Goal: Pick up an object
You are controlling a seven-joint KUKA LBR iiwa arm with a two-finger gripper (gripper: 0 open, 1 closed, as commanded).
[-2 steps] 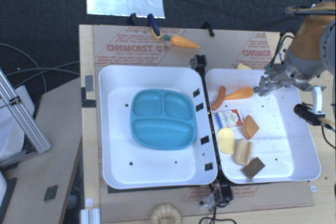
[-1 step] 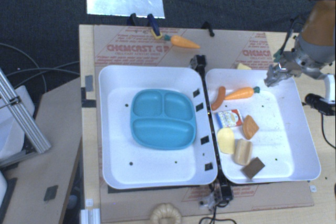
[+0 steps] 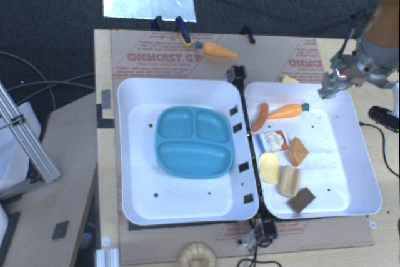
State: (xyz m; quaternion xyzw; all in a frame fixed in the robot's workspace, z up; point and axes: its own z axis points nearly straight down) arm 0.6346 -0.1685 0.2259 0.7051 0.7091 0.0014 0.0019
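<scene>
My gripper [image 3: 327, 90] hangs over the far right corner of the right bin [image 3: 356, 153], with nothing seen between its fingers. Below and left of it lie an orange toy carrot [image 3: 285, 112] and a red-orange sausage [image 3: 260, 115]. Nearer the front sit a small printed packet [image 3: 272, 141], an orange wedge [image 3: 297, 151], a pale yellow piece [image 3: 269, 167], a beige bread-like piece [image 3: 289, 181] and a brown block [image 3: 302, 199]. All of them rest on the bin floor, apart from the gripper.
The left bin [image 3: 140, 197] holds a blue divided plate [image 3: 194, 141]. A second toy carrot [image 3: 215, 49] lies on the board behind the bins, and a yellow scrap [image 3: 289, 79] sits just behind the right bin. A pale ring [image 3: 199, 255] lies at the front edge.
</scene>
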